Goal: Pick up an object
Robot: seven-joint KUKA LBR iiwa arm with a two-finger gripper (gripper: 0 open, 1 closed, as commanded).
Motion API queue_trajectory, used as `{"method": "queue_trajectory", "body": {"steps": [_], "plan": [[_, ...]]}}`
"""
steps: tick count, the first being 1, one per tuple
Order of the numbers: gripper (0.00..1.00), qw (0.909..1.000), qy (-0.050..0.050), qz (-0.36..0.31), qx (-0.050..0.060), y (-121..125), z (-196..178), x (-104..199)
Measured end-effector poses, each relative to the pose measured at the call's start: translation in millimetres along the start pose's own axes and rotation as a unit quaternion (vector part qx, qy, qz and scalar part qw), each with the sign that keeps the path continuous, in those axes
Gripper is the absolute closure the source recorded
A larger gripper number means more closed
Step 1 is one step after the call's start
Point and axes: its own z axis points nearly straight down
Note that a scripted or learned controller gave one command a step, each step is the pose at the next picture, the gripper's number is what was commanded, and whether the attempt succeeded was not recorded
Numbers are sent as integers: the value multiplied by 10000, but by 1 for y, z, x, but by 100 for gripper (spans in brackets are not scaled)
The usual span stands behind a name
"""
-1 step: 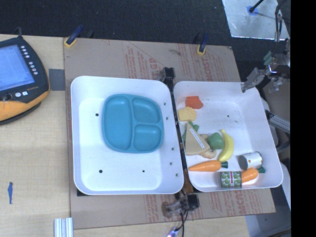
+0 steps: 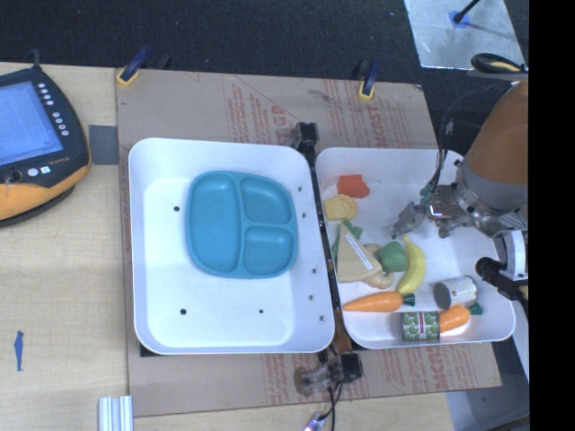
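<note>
Lighting: even, bright overhead; soft faint shadows inside white bins point(image 2: 144, 241). Mild glare on plastic. Focus slightly soft, low resolution.

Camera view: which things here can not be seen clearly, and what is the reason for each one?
- Gripper, camera view: small and dark over the right bin; open or shut cannot be told.
- Arm: cut off by the right side of the view.
- Can: its label is too small to read.
- Tablet: cut off by the left edge; screen text is too small.
- Pale wedge: partly covered by the green piece.
</note>
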Motion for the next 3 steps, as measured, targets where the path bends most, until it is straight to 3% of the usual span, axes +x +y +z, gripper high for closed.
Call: {"method": "queue_trajectory", "body": {"steps": [1,2,3], "plan": [[0,10000,-1,-1,-12,-65,43,37],[100,10000,-12,-20,-13,-65,32,35],[100,10000,-1,-5,-34,-52,-93,104]]}}
